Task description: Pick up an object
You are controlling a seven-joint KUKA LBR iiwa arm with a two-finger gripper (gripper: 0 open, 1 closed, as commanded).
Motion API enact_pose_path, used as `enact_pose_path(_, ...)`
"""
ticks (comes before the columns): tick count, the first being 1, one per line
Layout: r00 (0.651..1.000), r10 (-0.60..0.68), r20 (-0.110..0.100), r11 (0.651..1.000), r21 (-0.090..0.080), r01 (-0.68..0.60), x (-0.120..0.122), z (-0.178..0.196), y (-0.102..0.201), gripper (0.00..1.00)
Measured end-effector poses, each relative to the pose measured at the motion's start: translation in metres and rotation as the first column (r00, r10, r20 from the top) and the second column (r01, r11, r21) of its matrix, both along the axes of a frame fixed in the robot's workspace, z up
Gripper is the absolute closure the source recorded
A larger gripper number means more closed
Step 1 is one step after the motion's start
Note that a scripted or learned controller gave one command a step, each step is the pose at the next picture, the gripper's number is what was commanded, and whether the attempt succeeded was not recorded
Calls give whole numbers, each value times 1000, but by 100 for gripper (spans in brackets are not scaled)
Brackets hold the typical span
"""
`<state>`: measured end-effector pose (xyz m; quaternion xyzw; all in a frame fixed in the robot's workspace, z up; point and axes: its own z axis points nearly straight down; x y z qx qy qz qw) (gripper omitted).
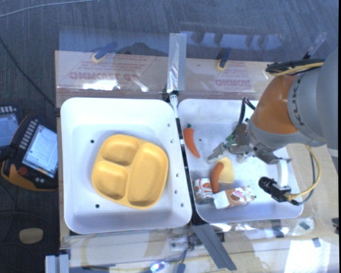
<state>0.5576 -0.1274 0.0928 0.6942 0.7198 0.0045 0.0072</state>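
Observation:
In the right bin (pixel 284 209) lie a small orange carrot (pixel 188 141) by the left wall, an orange sausage-shaped piece (pixel 216 178) leaning on a pale yellow piece (pixel 228 170), a small red and white can (pixel 202 190), and a white and brown packet (pixel 235 197) at the front. My gripper (pixel 227 147) hangs low over the middle of this bin, just behind the yellow piece and to the right of the carrot. I see nothing held in it. The grey and orange arm (pixel 284 110) covers the bin's right rear part.
The left bin (pixel 79 124) holds a yellow three-compartment plate (pixel 131 170). A black cable plug (pixel 273 187) and a yellow cable hang from the arm over the right bin's front right corner. A handheld pendant (pixel 31 152) lies off the bench at the left.

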Motion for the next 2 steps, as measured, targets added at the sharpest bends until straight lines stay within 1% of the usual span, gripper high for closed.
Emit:
enact_pose_path(1,992,-122,9,993,0,122,-48,0,5,0)
enact_pose_path(2,993,-119,5,993,4,119,-47,9,7,100)
